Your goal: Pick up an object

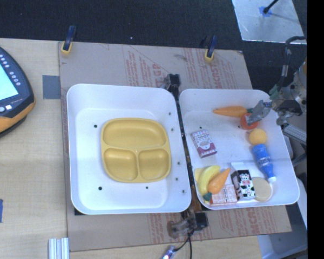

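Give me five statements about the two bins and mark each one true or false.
1. The yellow divided tray lies in the left bin. True.
2. The blue bottle lies in the left bin. False: it is in the right bin.
3. The pincer is over the right bin's far right corner. True.
4. The long carrot lies on the yellow tray. False: it is in the right bin.
5. The banana lies near the right bin's front. True.

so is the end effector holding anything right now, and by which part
Cannot be told. The end effector is low over the right bin, at the red piece by the carrot, but a grip on it isn't visible.
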Robot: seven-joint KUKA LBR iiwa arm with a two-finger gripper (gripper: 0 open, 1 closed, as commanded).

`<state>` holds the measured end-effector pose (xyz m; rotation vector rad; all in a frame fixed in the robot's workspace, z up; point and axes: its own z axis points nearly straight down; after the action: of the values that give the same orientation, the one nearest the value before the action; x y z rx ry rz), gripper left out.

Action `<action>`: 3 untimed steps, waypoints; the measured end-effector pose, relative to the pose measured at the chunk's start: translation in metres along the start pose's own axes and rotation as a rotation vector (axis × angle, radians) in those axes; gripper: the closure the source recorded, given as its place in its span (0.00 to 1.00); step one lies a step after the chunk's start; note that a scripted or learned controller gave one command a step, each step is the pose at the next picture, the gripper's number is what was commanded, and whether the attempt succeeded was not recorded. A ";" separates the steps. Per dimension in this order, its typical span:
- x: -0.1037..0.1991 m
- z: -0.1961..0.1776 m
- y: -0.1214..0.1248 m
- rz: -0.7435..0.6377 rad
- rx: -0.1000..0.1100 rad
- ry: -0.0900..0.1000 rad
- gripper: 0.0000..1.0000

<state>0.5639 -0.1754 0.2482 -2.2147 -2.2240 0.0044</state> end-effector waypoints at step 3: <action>0.020 0.142 0.093 0.001 -0.003 0.001 0.00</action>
<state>0.6566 -0.1549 0.1058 -2.2163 -2.2243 0.0009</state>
